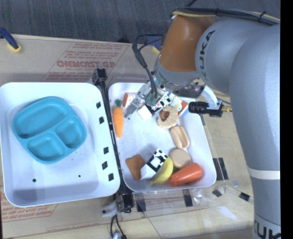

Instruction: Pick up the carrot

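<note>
The carrot lies along the left wall of the right bin, just beside the gripper. I cannot tell how its claw stands. A banana lies by the near edge, and the board reads "CHEMCAST".

Robotics lab or test bench, not home or kitchen. Big grey industrial arm with orange band reaches in from right. Two shallow white bins sit side by side on cardboard sheet (red print on it) covering bench. Toy food heaped in right bin, blue sectioned plate in left. Loose black cables run over cardboard's far edge; black tape marks near its front right corner. Dark carpet beyond.
</note>
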{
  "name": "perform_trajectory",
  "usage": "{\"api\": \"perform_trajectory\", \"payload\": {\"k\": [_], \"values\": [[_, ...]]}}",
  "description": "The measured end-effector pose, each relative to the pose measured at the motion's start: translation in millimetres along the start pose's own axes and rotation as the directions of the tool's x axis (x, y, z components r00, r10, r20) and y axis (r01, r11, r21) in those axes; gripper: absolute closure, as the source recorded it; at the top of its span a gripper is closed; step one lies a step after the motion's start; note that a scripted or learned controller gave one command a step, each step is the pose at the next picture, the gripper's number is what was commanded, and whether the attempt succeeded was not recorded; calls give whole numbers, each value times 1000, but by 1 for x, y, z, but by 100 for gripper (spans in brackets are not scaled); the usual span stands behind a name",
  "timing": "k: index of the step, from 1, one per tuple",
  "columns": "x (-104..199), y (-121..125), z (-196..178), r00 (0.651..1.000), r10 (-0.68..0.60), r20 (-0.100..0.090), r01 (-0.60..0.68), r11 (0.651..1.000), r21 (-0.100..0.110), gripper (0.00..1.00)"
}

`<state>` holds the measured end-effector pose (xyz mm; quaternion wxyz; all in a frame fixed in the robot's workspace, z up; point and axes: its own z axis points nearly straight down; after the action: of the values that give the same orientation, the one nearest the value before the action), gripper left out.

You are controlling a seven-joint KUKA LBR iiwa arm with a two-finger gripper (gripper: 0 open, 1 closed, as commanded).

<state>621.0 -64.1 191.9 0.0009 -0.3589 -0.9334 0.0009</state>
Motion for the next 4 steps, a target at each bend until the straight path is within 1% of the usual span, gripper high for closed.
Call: {"api": "perform_trajectory", "payload": {"k": [1, 2, 3, 4], "values": [[1, 44, -1, 997, -79, 3, 79, 997, -4, 0], [23, 23, 0, 997, 81, 0, -81, 997, 0, 0], [-27, -23, 91, 971, 239, 9, -239, 971, -9, 0], [-32, -26, 94, 898, 441, 7, -441, 898, -4, 0]]}}
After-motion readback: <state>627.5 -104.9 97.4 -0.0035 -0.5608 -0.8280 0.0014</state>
